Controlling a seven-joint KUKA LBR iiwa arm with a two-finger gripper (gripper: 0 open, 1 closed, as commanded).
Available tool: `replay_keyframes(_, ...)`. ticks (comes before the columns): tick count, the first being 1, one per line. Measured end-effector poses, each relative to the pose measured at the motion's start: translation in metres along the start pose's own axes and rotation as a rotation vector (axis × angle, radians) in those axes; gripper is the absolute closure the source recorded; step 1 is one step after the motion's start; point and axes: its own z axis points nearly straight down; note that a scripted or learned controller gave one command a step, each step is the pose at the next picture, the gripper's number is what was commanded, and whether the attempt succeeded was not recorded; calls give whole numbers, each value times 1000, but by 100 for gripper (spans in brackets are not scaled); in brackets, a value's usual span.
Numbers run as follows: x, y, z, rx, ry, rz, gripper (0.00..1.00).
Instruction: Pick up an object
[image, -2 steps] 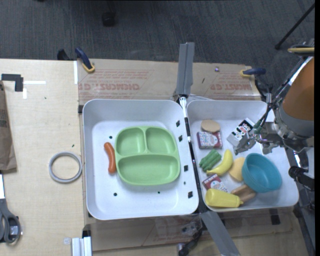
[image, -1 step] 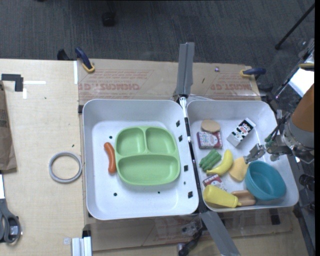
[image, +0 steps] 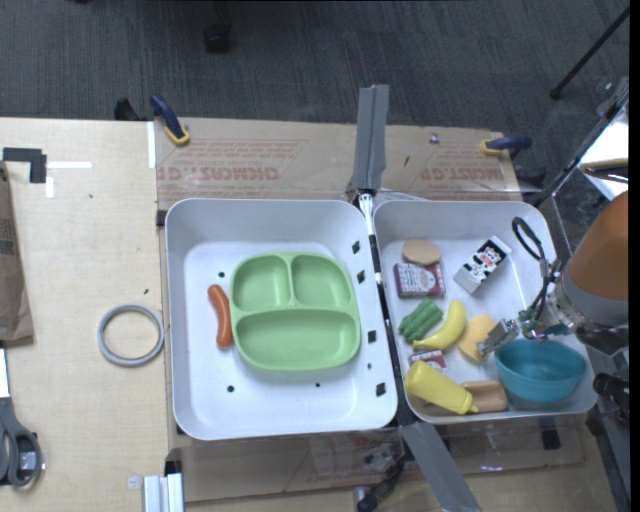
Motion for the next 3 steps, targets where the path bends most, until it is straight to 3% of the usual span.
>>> replay_keyframes(1, 31, 66, 0, 1, -1, 175, 0)
replay_keyframes(2, 52, 8, -9, -35, -12, 30, 0)
replay_keyframes(3, 78, 35, 0, 0, 0, -117, 0)
